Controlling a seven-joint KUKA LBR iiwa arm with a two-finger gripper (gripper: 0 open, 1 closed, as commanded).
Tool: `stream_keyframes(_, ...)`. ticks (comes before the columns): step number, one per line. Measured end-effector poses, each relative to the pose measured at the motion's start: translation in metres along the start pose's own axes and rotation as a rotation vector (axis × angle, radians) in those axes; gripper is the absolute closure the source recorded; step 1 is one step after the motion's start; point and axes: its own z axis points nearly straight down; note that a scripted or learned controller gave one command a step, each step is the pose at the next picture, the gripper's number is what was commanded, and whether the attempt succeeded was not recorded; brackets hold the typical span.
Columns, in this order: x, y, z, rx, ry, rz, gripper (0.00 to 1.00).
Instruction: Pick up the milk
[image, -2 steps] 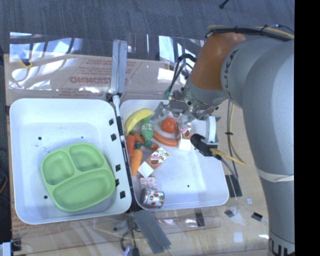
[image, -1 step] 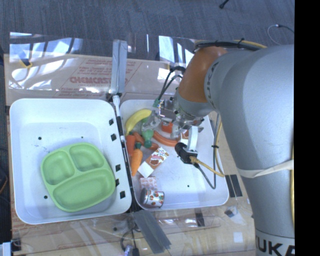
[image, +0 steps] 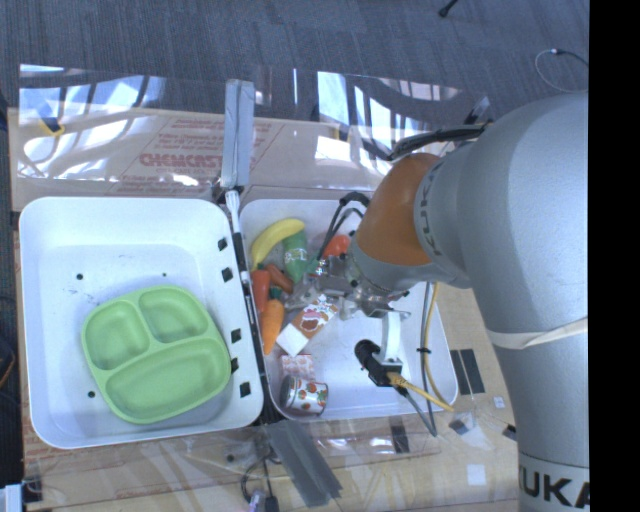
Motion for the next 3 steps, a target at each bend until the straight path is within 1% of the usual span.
stream_keyframes(1,0.019,-0.041,-0.100,-0.001,0.001,0.190,0.00)
stream_keyframes(2,0.034,-0.055,-0.100,-0.002,0.001,0.540,0.00)
stream_keyframes(3,0.014,-0.011,-0.047,0.001,0.000,0.621,0.00)
